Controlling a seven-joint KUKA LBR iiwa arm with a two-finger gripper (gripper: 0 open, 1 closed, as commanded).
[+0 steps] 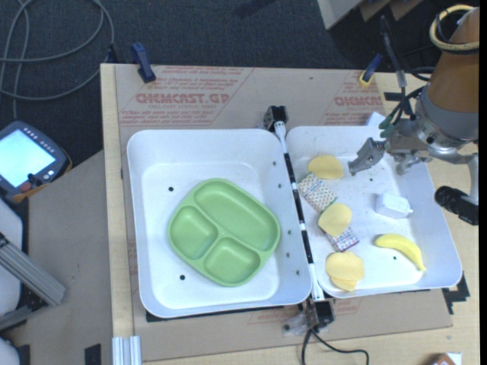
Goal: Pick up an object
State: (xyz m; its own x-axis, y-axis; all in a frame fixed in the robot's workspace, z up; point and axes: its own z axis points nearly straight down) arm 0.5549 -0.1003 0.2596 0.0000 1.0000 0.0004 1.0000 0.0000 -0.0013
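One banana (401,248): yellow, curved, lying in right bin (449,261) | hand (370,158): grip state unclear

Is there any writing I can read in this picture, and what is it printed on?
"CHEMCAST GP": red print, repeated, on the brown paper-covered board under the two white bins; the repeat at its right is partly hidden.
Smaller red lines above and below that name: too blurred to read.
Patterned packets in the right bin: print too small to read.
Glowing screen at left: nothing legible.

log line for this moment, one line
pincer: above right bin, holding nothing | nearest: yellow chip | green tray: left bin
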